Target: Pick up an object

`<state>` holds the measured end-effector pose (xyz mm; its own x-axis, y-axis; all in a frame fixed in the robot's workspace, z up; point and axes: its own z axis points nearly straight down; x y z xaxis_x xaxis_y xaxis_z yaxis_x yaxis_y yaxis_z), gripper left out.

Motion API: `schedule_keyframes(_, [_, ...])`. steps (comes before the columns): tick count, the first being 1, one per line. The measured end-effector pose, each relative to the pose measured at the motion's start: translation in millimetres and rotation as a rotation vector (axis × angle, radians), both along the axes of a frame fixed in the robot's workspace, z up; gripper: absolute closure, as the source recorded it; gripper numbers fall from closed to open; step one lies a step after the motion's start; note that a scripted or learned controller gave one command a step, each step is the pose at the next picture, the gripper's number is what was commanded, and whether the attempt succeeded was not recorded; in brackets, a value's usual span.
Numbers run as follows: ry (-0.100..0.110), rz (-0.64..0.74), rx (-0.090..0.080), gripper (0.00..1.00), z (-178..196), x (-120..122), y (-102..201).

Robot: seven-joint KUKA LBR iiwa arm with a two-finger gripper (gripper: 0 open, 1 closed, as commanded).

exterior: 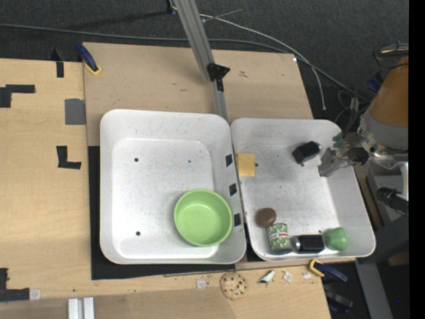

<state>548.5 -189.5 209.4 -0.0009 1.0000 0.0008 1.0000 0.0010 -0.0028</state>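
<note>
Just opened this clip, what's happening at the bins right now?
A robot arm reaches in from the right, its gripper over the right bin near a small black object, with nothing visibly held. That bin also holds a yellow block, brown disc, small can and green-tipped dark item. A green bowl sits in the left bin.

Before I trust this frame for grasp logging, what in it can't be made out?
- Gripper in the camera view: small and blurred at the right bin's rim, so its finger state is unclear.
- Black object beside it: too dark and small to identify, and contact with the gripper is unclear.
- Arm: cut off by the right edge.
- Can: label too small to read.
- Dark item by the green ball: shape unclear.
</note>
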Motion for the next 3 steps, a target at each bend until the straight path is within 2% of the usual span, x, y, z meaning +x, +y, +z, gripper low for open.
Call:
schedule_keyframes(1, [0.0, 0.0, 0.0, 0.0, 0, 0, 0])
schedule_keyframes(2, [0.008, 0.0, 0.0, 0.0, -67, 2, 3])
schedule_keyframes(3, [0.0, -0.001, -0.002, 0.0, -120, 2, 4])
